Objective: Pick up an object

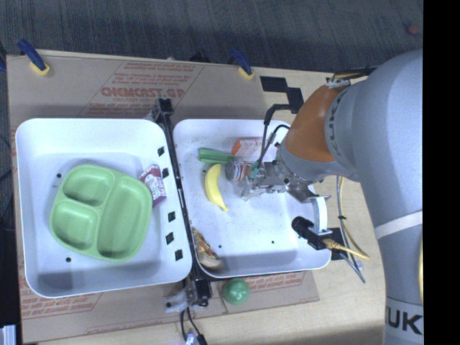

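In the right bin (pixel 287 254) a yellow banana (pixel 215 186) lies left of centre. A green stick-shaped object (pixel 213 154) lies just above it, with an orange and white packet (pixel 248 148) beside that. My gripper (pixel 248 181) reaches in from the right and hangs low over the bin's middle, right of the banana. A small grey and dark object (pixel 237 169) sits at its tip; whether it is held I cannot tell. The orange band of the arm (pixel 313 131) is above the bin's right side.
The left bin (pixel 32 192) holds a green divided plate (pixel 100 210) and a small red and white packet (pixel 152 181). A brown item (pixel 205 250) lies in the right bin's near-left corner. A green ball (pixel 235 291) rests on the cardboard outside, below that bin.
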